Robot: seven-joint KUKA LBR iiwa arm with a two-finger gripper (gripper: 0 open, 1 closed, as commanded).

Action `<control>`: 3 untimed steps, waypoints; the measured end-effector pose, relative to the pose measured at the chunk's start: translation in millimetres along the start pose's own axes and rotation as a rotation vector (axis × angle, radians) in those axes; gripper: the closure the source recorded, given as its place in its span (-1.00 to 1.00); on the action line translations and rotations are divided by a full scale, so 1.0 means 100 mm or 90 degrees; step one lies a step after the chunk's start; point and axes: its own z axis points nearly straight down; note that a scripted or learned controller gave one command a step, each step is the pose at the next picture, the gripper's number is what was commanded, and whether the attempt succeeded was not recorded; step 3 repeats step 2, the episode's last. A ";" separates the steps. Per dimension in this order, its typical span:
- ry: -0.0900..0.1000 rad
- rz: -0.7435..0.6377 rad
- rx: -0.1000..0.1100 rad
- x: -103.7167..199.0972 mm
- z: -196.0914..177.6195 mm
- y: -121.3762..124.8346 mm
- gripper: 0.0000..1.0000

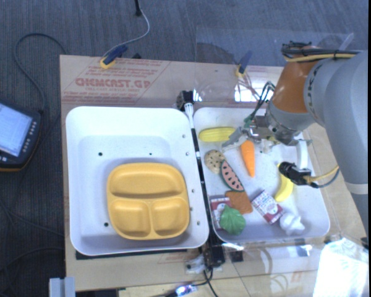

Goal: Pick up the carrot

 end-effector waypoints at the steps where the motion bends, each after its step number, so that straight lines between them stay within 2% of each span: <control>1: 0.000 0.000 0.002 0.00 -0.08 -0.01 1.00; 2: 0.002 0.247 -0.001 0.91 -1.16 0.07 1.00; 3: 0.002 0.247 -0.001 0.91 -1.16 0.07 1.00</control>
